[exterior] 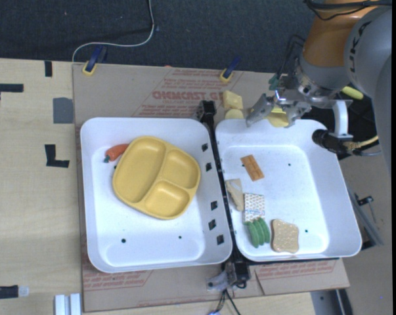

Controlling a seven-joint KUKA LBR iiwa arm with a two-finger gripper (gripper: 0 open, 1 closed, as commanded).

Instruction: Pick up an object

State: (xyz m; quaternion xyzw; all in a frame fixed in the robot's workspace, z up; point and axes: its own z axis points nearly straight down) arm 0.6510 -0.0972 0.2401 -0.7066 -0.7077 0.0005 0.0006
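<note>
The grey arm's jaws [276, 113] hung over the right white bin's [329, 195] far rim, clenched on a small yellow block [278, 118].

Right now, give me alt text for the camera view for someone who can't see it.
A grey arm's gripper hovers over the right white bin's far rim with a yellow block between its fingers. That bin holds an orange wafer, green pods and a toast slice; the left white bin holds a yellow divided plate.
</note>
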